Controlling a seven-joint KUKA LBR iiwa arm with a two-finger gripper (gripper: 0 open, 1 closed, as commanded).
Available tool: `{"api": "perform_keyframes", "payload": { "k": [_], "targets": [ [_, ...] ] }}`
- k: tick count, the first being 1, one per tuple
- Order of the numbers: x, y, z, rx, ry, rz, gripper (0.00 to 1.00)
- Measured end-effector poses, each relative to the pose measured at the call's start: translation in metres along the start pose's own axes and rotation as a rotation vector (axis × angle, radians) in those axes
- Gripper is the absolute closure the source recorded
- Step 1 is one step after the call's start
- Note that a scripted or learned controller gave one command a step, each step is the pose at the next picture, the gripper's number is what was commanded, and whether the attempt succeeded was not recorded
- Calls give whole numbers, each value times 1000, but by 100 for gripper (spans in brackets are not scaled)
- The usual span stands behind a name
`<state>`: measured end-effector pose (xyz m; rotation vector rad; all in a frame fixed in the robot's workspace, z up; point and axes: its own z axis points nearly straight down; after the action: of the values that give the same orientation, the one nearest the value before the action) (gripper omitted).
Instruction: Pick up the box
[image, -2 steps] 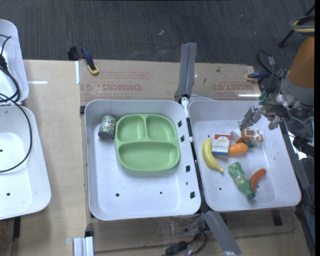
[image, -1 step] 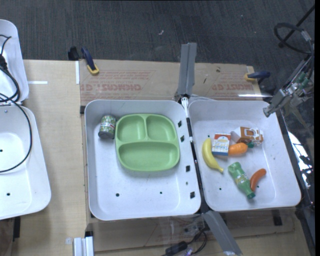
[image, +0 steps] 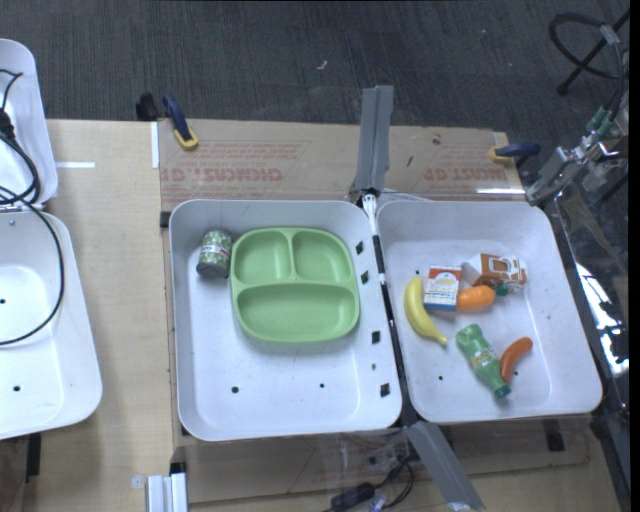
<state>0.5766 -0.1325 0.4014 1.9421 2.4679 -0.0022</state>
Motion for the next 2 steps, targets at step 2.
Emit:
{"api": "perform_keyframes", "payload": {
  "k": [2],
  "targets": [
    [-59,71,150,0,1,-75,0]
  ]
}}
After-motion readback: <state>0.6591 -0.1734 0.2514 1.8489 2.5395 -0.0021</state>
